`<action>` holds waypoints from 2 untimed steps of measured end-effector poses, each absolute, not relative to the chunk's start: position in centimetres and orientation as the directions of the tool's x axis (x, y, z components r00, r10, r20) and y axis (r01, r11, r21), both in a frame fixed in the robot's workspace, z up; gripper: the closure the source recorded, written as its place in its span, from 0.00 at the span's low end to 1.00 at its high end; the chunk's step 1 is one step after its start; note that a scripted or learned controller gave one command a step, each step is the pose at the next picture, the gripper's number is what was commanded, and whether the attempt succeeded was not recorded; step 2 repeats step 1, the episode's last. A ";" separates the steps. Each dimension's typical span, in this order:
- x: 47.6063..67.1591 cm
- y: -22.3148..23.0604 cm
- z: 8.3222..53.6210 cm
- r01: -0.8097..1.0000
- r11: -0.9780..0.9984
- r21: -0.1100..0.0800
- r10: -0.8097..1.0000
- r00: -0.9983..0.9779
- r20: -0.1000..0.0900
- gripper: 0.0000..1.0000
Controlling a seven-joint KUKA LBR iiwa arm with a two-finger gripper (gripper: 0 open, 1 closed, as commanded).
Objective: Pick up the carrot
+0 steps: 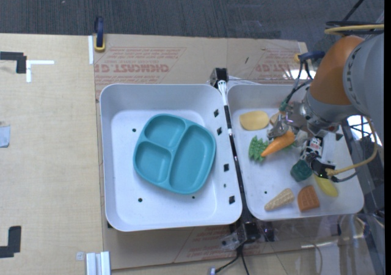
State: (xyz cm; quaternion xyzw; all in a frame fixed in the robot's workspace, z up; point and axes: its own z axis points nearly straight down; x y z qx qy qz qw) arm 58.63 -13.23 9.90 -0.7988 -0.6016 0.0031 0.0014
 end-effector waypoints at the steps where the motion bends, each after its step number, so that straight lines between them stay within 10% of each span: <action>1: 58.6 -13.3 10.7 0.961 -0.278 -0.008 0.961 0.278 -0.004 1.00; 2: 58.6 -13.3 10.7 0.961 -0.278 -0.008 0.961 0.278 -0.004 1.00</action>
